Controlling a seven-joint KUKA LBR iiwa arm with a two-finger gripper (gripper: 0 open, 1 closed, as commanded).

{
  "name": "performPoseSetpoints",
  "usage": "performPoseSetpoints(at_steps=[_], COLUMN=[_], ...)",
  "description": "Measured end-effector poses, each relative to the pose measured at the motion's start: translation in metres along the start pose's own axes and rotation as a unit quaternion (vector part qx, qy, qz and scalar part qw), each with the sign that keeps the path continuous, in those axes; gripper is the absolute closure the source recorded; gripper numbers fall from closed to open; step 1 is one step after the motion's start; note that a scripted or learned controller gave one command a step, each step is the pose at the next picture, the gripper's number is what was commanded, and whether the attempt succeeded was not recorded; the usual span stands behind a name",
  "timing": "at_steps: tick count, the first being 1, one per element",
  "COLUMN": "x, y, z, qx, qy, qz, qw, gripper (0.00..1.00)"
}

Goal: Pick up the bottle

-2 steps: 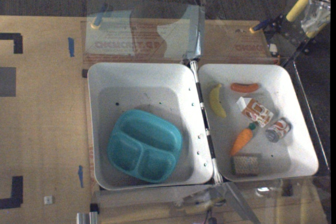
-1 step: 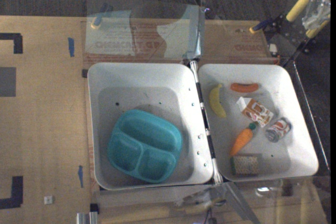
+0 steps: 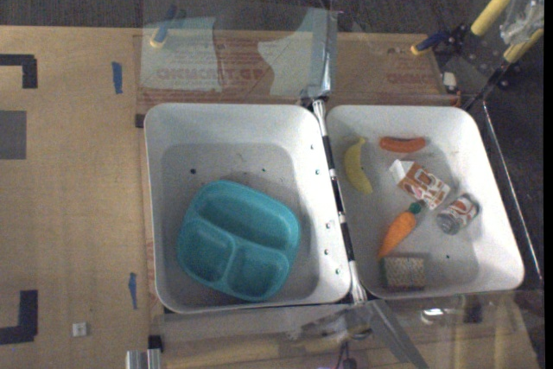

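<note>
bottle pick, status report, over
No arm over the bins. Bottle lying on its side in the right bin, untouched. Packet and carrot close on its left, both apart from it; approach from above open.

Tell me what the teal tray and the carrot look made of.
Teal tray: likely moulded plastic, with a smooth uniform colour and rounded compartments. Carrot: probably a plastic toy, flat orange with a green tip; too small to be sure.
</note>
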State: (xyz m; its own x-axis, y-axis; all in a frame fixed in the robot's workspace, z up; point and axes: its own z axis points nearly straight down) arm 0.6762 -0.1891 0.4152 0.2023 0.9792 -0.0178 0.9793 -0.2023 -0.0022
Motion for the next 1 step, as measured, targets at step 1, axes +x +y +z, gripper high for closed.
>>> performPoseSetpoints(at_steps=[1], x=[0.0014], y=[0.0010], z=[-0.0088], qx=[0.000], qy=[-0.002], qz=[-0.001], qw=[1.0000], gripper=[1.00])
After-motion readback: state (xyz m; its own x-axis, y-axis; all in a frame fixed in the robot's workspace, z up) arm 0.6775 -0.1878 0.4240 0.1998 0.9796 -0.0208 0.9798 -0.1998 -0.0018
